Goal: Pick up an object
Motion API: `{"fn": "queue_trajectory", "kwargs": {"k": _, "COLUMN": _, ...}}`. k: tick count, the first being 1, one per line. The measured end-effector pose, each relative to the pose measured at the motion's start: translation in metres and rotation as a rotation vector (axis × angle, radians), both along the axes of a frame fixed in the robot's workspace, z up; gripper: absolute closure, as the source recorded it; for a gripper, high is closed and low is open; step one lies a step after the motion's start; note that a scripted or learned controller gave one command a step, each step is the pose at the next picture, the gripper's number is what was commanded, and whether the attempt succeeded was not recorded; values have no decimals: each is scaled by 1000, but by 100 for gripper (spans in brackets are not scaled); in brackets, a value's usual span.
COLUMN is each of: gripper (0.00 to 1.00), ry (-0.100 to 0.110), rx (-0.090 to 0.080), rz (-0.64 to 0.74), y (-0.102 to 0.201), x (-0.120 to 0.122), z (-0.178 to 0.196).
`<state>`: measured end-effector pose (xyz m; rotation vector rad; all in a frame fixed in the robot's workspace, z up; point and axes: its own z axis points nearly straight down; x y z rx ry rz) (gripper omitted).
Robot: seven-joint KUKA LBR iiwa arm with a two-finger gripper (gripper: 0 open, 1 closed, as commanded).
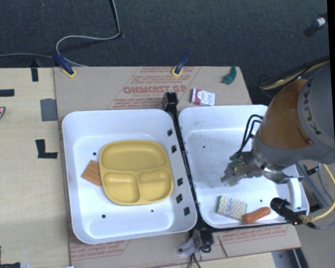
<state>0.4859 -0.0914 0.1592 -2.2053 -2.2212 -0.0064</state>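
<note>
My gripper hangs over the middle of the right bin, its grey fingers pointing left and down, with nothing visible between them. Just below it lies a small patterned packet near the bin's front wall. An orange carrot-shaped piece rests to the right of the packet. In the left bin sits a yellow divided plate, with a brown cracker-like piece tucked under its left edge.
The arm's grey and orange body covers the right bin's right side. A black divider clamp runs between the bins. A small red-and-white packet lies on the cardboard behind the bins.
</note>
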Motion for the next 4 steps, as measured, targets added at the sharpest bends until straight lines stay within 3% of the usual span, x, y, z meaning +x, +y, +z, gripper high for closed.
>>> {"fn": "queue_trajectory", "kwargs": {"k": 1, "gripper": 100, "ry": -4, "rx": -10, "rz": -3, "y": 115, "x": 89, "z": 25}}
{"fn": "queue_trajectory", "kwargs": {"k": 2, "gripper": 100, "ry": -4, "rx": -13, "rz": -9, "y": 18, "x": 39, "z": 25}}
{"fn": "queue_trajectory", "kwargs": {"k": 4, "gripper": 100, "ry": -3, "rx": -13, "rz": -7, "y": 19, "x": 40, "z": 43}}
